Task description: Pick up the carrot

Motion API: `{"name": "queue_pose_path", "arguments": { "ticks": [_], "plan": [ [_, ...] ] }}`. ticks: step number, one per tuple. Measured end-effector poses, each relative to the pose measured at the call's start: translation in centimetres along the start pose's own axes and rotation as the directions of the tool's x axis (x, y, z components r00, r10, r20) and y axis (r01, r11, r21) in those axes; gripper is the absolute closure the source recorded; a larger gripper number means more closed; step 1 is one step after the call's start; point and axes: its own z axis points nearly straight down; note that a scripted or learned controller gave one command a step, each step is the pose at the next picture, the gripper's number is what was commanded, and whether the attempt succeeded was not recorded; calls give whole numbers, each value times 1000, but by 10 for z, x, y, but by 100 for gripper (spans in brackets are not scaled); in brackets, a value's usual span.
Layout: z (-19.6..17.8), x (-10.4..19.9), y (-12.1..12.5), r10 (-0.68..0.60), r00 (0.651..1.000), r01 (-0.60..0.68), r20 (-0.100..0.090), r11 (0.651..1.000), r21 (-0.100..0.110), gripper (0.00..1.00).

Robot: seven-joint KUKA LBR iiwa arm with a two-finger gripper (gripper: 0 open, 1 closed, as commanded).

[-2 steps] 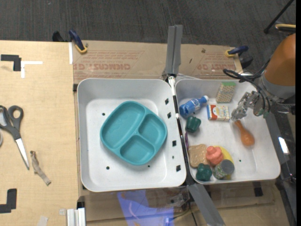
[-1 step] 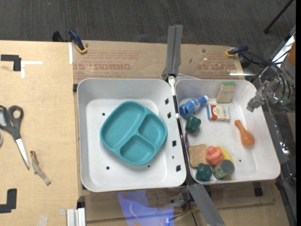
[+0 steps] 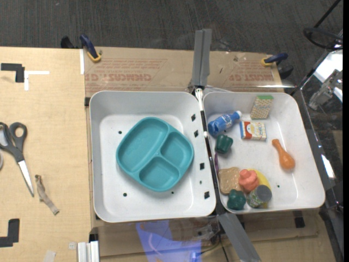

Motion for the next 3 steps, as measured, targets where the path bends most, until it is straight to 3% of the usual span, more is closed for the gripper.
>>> {"name": "queue_pose_path", "arguments": {
  "ticks": [1,2,3],
  "plan": [
    [-105,-9,7,-306,952,306,1,952,0,100],
    [42,68,-51,-644,765,644,-4,765,-2,100],
    [-70,44,-35,-916,400,916,3,400,-1,100]
  ]
}}
